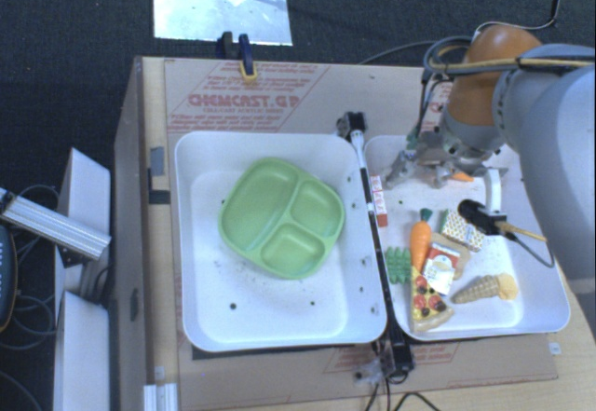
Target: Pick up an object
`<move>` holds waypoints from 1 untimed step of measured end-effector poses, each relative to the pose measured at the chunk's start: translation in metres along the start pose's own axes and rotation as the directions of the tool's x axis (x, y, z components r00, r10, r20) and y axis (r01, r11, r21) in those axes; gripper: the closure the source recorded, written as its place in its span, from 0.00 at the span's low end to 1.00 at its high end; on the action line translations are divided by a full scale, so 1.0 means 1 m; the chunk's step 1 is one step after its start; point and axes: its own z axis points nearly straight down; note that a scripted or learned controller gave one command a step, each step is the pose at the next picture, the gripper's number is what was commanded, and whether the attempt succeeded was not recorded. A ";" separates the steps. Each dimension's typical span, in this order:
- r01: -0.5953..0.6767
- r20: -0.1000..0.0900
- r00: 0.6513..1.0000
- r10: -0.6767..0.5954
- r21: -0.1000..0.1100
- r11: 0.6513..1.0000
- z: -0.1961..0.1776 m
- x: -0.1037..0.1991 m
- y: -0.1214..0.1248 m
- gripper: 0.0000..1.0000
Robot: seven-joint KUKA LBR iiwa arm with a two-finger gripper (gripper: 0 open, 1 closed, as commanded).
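The two-finger gripper (430, 169) hangs spread and holding nothing beyond the orange toy carrot (420, 246). Descending there, it would likely close on bare white bin floor (405, 204), since the toys crowd nearer the carrot.

You are looking down on a bench (270, 92) topped with a brown sheet printed in red lettering. Two shallow white bins sit on it side by side, their inner rims touching along a dark strip. The left bin (200, 307) carries a green divided plate (282, 216), slightly turned. The right bin (549, 302) carries a cluster of toy food, among it a carrot (421, 243), a pizza slice (428, 300) and an ice-cream cone (484, 288).
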 end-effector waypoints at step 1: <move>-0.001 -0.006 1.000 0.001 0.002 1.000 -0.001 -0.042 0.000 0.00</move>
